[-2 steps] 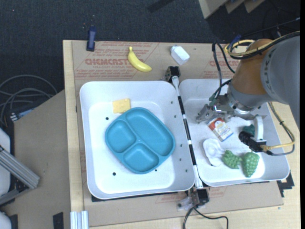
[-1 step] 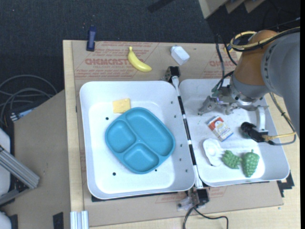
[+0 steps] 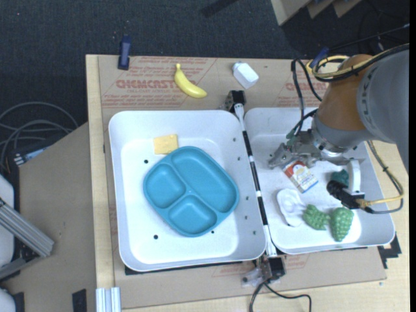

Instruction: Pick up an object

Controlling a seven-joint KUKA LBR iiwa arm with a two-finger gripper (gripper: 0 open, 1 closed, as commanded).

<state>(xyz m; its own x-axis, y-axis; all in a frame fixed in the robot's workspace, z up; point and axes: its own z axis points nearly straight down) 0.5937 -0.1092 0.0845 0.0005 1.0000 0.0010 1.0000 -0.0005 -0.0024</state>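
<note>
The small carton (image 3: pixel 301 176), white with red and orange print, lies flat in the right bin (image 3: pixel 260 125), a little above that bin's middle. The gripper (image 3: pixel 294 156) sits right over it, just to its 11 o'clock, its metal fingers (image 3: pixel 281 156) spread apart and pointing down toward the bin floor. Nothing is visible between the fingers; whether they touch the carton cannot be told.

At 6 o'clock from the carton lies a white plastic piece (image 3: pixel 290 207), and just at 3 o'clock from that, two green knobbly toys (image 3: pixel 329 220) sit side by side near the bin's lower right corner. At 3 o'clock from the carton a dark green object (image 3: pixel 340 176) lies close to a white part on the wrist. The grey arm (image 3: pixel 383 99) with its orange band (image 3: pixel 341 103) comes in from 2 o'clock, with cables trailing around it.

The left bin (image 3: pixel 123 129) holds a blue divided plate (image 3: pixel 189 188) near its middle. A yellow sponge (image 3: pixel 165 143) touches the plate's edge at 11 o'clock.

Outside the bins, on the cardboard bench (image 3: pixel 97 83), a banana (image 3: pixel 188 84) lies at 12 o'clock from the left bin. A small white block (image 3: pixel 246 75) sits to the banana's 3 o'clock, and a blue item (image 3: pixel 124 52) rests at the bench's far edge.
</note>
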